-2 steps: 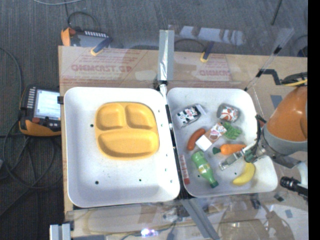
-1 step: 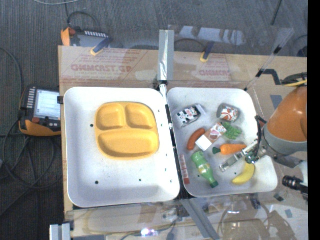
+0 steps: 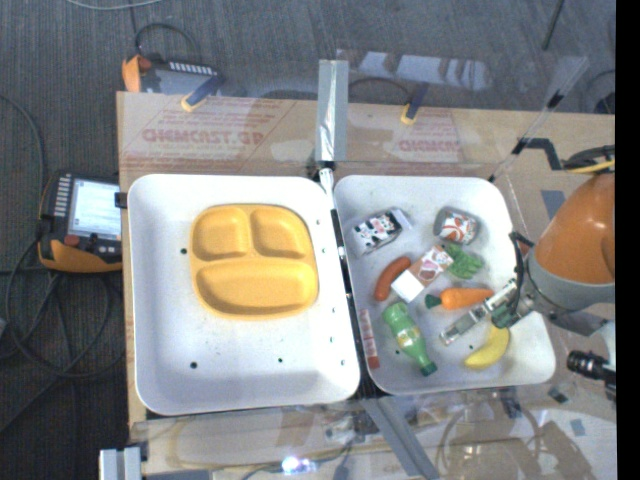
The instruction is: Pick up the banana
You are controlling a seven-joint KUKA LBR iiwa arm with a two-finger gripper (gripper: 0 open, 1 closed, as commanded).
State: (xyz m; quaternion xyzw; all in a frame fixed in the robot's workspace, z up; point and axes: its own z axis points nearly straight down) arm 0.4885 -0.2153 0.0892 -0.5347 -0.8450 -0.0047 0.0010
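1. Banana (image 3: 489, 348) lies in the right bin (image 3: 500, 200), near its front right corner, just below the carrot (image 3: 463, 297) and right of the green bottle (image 3: 408, 336).
2. To grasp it well, I judge the gripper (image 3: 470, 323) should shift toward the banana's middle, straddle its short width, and descend clear of the carrot.
3. The gripper hangs just above-left of the banana, holding nothing; whether it is spread or pressed together I cannot tell.
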